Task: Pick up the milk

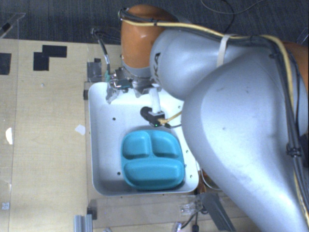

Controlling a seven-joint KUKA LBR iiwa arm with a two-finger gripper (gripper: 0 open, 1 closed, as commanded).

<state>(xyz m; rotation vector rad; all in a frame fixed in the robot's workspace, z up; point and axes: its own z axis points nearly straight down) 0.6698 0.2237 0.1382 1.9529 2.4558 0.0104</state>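
Grey arm link [241, 129] is nearest the camera, and the right half of the scene is covered by it. The orange band [137, 37] is seen above the wrist.

The fingers [110, 90] are placed at the far left corner of the white bin [96, 149], close to its wall. Whether they are released or clenched cannot be told, and nothing is seen held.

A blue divided tray [152, 161] is laid in the near half of the same bin, well apart from the fingers. Bare table [43, 129] is seen to the left.

The milk's position cannot be told; it is probably hidden under the arm.

Risks, as judged:
- Air or the bin wall could be gripped if a close is commanded here, since no target is confirmed.
- The bin rim could be struck on descent, given the corner position.
- The tray could be taken for the target or shoved.
- A miss may not be detected, because the view is blocked by the arm.
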